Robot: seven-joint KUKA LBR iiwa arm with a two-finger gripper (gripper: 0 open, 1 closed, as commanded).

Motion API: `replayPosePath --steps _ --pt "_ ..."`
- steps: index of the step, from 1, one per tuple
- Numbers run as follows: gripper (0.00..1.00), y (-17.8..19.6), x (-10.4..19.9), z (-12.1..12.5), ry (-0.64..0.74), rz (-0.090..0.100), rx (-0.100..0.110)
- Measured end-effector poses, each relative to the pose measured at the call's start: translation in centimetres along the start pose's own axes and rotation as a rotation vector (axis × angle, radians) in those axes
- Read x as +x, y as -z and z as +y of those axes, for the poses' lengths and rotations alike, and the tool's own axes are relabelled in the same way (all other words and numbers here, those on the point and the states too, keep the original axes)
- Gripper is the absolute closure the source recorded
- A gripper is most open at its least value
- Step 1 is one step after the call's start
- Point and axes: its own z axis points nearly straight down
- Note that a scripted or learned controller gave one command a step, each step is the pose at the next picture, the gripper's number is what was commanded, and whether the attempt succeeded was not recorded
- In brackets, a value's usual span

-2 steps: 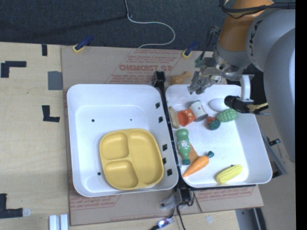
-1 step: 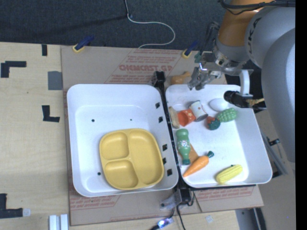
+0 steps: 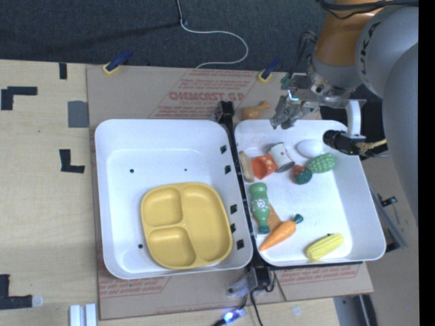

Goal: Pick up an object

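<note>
My gripper [image 3: 285, 116] hangs over the far edge of the right bin [image 3: 353, 202], its fingers pointing down with nothing visible between them. Below it in that bin lie a white egg [image 3: 309, 147], a white cylinder [image 3: 281, 156], a red-orange piece [image 3: 262, 166], a green bumpy fruit [image 3: 321, 162] and a small dark strawberry-like toy [image 3: 302, 175]. Nearer the front are a green bottle [image 3: 259, 204], an orange carrot [image 3: 281, 233] and a yellow corn cob [image 3: 324, 246].
The left bin [image 3: 129, 155] holds a yellow divided plate [image 3: 185, 223]. A small tan object [image 3: 256, 111] sits behind the bins on the cardboard. A white cable [image 3: 211, 32] loops across the dark floor behind. The arm's grey body fills the upper right.
</note>
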Motion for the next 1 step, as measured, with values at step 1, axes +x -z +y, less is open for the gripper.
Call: replayPosePath --steps 1 --pt "1.0 -1.67 0.31 1.09 0.002 -0.001 0.001"
